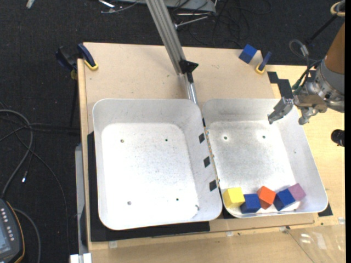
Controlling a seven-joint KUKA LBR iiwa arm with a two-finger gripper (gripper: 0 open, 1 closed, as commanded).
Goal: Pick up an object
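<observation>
Along the near wall of the right bin (299,147) lie several small blocks: a yellow block (233,196), a blue block (250,203), an orange block (266,195), a second blue block (284,199) and a pale purple block (296,191). My gripper (290,112) hangs over the bin's far right rim, well away from the blocks. Its two fingers are spread apart with nothing between them.
The left bin (104,147) sits beside the right one. A loose blue cube (248,52) lies on the bench at the back right. A slanted metal pole (167,29) crosses the back of the bench. Clamps sit at the bench's rear corners.
</observation>
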